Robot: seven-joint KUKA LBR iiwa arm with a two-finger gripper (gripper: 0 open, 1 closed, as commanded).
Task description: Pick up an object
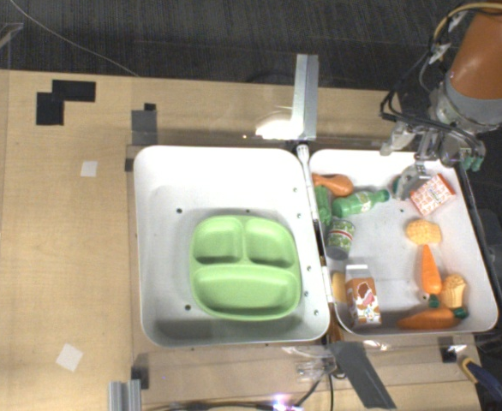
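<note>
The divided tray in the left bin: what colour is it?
Light green, plain, seen clearly in the camera view: the divided tray lies in the left bin.

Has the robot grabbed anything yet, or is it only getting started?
Nothing looks lifted yet. The gripper hangs over the far corner of the right bin, beside the small red and white box, with nothing visibly between its fingers. The green bottle, carrots and other toys lie on the bin floor. The green tray sits in the left bin. The whole pick remains.

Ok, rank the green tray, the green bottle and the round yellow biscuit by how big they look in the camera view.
1. Green tray, by far the largest.
2. Green bottle.
3. Yellow biscuit, smallest.
</note>
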